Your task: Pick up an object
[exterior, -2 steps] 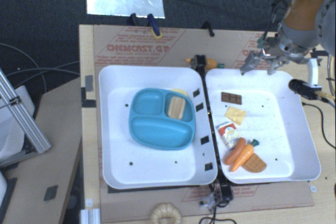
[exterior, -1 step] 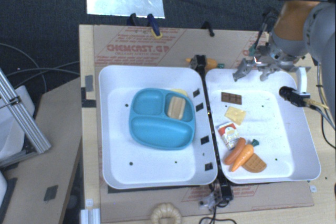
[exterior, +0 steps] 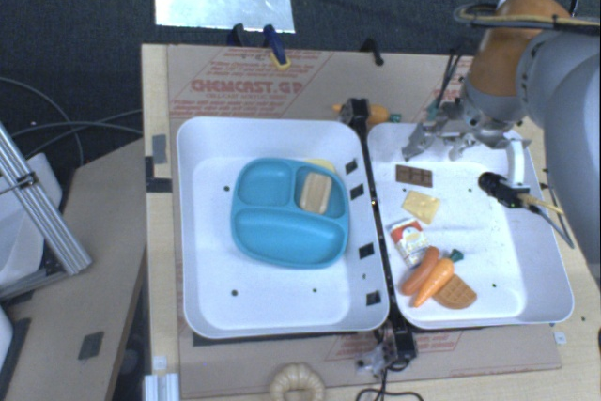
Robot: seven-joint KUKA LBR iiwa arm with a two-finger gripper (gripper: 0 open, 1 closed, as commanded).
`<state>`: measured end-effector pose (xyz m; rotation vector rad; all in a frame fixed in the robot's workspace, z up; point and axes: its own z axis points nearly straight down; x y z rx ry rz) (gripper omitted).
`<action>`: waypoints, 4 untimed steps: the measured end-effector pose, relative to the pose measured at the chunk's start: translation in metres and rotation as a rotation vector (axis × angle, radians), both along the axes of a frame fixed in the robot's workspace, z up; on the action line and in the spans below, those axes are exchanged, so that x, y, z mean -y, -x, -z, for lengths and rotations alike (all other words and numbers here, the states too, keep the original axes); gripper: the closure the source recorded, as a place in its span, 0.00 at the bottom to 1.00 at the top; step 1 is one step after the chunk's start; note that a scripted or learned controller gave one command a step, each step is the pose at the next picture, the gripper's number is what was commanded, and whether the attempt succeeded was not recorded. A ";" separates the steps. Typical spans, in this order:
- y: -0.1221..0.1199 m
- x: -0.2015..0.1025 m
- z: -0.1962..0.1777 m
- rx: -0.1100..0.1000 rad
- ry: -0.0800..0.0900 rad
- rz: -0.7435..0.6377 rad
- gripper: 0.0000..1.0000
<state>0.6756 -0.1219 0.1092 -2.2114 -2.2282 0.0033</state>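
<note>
Gripper point(exterior: 430, 142) hovers over the right bin's point(exterior: 535, 296) far edge, nothing visibly held, grip state unreadable; chocolate bar point(exterior: 413, 175) lies just below it, carrot point(exterior: 424, 270) near the front edge, so pickup remains undone.

bins point(exterior: 282, 315): smooth white plastic | tray point(exterior: 282, 239): matt blue plastic | bench point(exterior: 254, 80): cardboard
</note>
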 end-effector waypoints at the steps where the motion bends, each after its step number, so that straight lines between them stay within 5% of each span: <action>1: -0.001 -0.001 0.025 0.004 0.001 -0.001 0.00; 2: -0.002 -0.001 0.012 0.010 0.002 -0.001 1.00; 4: -0.015 -0.003 -0.100 0.011 0.001 0.001 1.00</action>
